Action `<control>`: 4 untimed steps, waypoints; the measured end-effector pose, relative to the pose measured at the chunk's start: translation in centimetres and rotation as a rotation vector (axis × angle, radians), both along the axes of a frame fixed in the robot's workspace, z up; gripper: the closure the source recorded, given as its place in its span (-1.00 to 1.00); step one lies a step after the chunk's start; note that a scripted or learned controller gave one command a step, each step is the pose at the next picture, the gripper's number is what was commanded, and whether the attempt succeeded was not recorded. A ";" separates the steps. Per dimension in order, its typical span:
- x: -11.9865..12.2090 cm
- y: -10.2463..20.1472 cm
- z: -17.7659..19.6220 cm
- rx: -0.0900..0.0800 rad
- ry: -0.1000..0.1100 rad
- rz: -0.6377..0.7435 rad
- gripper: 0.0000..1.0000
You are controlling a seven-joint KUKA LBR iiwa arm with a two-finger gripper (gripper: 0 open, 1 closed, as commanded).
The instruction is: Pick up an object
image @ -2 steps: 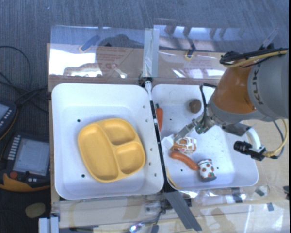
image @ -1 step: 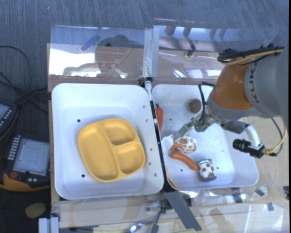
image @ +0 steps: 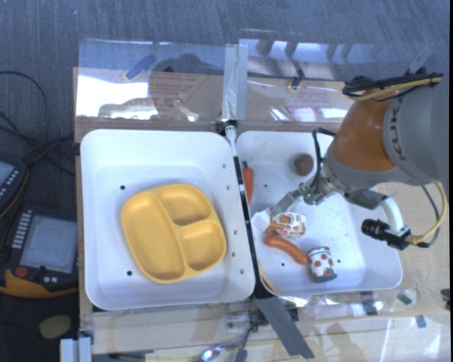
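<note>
Reaching into the right bin (image: 377,274), grey arm (image: 396,138) with end effector (image: 285,202), whether its fingers are spread or pressed together cannot be told, patterned cup (image: 288,223) just below it, sausage (image: 287,248) beyond that, brown ball (image: 303,163) above, yellow tray (image: 173,232) far left.

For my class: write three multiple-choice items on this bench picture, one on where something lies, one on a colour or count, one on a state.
1. Where does the divided tray lie?
A. Left bin
B. Right bin
C. On the floor

2. What colour is that tray?
A. Blue
B. Yellow
C. Black

3. How does the gripper stand to the orange sausage-shaped toy?
A. It grips the toy
B. It is above the toy in the picture, apart from it
C. It presses the toy flat

Answers: 1 A, the tray rests in the left bin. 2 B, it is plainly yellow. 3 B, a gap with a small patterned object lies between them.
</note>
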State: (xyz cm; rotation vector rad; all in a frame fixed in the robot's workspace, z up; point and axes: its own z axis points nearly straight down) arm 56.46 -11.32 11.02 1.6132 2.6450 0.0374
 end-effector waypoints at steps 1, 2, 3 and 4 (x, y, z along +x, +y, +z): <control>2.2 0.5 0.0 -0.010 -0.007 -0.004 -1.00; 0.3 0.5 0.0 0.004 -0.013 -0.122 -1.00; -0.5 0.8 0.0 0.004 -0.022 -0.222 -1.00; -0.8 0.8 0.1 0.002 -0.024 -0.213 -1.00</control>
